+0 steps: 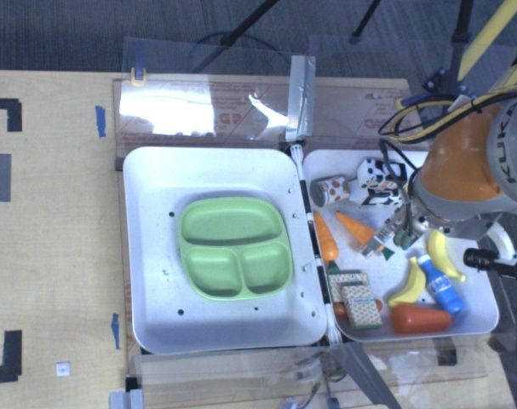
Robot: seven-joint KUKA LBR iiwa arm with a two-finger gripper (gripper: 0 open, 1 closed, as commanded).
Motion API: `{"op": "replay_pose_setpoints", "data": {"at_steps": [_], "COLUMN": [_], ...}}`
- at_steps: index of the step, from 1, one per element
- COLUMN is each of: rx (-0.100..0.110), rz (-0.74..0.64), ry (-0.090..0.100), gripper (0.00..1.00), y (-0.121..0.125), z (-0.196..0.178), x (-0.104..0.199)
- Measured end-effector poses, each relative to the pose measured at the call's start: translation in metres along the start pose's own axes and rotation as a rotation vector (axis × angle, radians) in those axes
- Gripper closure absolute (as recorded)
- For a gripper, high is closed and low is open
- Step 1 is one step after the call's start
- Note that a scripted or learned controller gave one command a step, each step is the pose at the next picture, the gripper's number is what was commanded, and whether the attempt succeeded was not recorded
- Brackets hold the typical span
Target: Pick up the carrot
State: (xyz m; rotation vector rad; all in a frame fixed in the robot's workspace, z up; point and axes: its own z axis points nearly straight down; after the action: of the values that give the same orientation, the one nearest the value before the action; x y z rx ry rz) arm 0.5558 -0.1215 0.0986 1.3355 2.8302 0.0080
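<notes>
Sitting left of the carrot, a green divided plate (235, 247) fills the left bin (147, 228); the carrot (355, 226) lies in the right bin (484, 313), the gripper (382, 239) just right of its tip; its grip is unclear; bananas (428, 271) further right.

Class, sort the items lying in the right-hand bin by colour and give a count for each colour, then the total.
Orange: 2, carrot, second carrot
Yellow: 2, banana, second banana
Blue: 1, bottle
Red: 1, sausage
Black-and-white: 1, cow
Total: 7
</notes>
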Motion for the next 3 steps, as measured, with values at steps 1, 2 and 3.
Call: {"op": "replay_pose_setpoints", "data": {"at_steps": [1, 2, 3], "rx": [0.007, 0.007, -0.005], "rz": [-0.108, -0.108, -0.29], "ry": [0.006, 0.006, -0.008], "gripper": [1.0, 0.0, 0.0], "y": [0.021, 0.021, 0.042], "z": [-0.126, -0.126, -0.06], "x": [0.018, 0.018, -0.064]}}
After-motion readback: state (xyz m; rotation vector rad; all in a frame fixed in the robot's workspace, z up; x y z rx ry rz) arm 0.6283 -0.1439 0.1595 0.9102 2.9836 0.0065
